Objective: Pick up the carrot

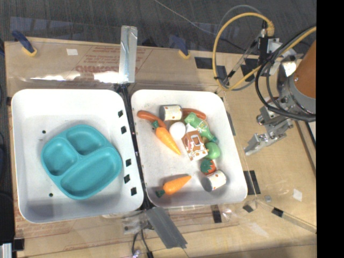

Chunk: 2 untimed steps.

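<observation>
Clearly two carrot-like toys lie in the right bin [141,144]. One carrot [166,137] lies slantwise near the bin's middle, its green top toward the far left and its tip pointing near-right. A second carrot [176,185] rests close to the near wall, well apart from the rest of the pile.

The end effector [266,138] hangs over bare table [279,176] to the right of the bin, not yet above any toy; whether it is open or closed I cannot tell at this size.

To do the step well, the arm would probably best travel left over the bin wall, centre above the chosen carrot's thick part, and turn the wrist so the grasp crosses the body rather than runs along it.

The middle carrot is crowded: a white egg [177,128] touches its far side, a small toy house [194,145] sits just right of its tip, and a sausage [148,116] lies just beyond its top. The near carrot is freer, though the wall and a small cup [213,180] stand close.

A teal divided plate [80,160] sits in the left bin [21,112].
</observation>
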Tool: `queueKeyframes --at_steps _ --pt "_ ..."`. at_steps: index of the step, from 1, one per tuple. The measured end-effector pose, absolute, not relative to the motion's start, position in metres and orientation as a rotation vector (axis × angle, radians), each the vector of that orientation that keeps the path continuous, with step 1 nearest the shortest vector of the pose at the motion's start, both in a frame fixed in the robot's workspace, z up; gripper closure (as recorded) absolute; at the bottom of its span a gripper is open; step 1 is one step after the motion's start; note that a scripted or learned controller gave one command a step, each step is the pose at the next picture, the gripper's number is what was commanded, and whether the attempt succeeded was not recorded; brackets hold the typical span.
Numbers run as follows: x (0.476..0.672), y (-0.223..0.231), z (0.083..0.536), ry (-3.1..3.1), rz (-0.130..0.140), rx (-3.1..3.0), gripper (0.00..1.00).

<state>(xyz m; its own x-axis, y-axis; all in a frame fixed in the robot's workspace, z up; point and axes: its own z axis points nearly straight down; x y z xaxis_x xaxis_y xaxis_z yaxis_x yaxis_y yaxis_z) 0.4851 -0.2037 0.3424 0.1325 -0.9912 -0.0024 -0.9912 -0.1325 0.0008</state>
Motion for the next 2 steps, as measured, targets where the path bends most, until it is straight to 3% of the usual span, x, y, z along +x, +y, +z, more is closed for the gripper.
queueKeyframes --at_steps 1,2 --pt "0.487 -0.202 0.353 2.061 0.002 -2.369 1.0" --pt "0.477 -0.193 0.298 1.645 0.007 -2.676 1.0"
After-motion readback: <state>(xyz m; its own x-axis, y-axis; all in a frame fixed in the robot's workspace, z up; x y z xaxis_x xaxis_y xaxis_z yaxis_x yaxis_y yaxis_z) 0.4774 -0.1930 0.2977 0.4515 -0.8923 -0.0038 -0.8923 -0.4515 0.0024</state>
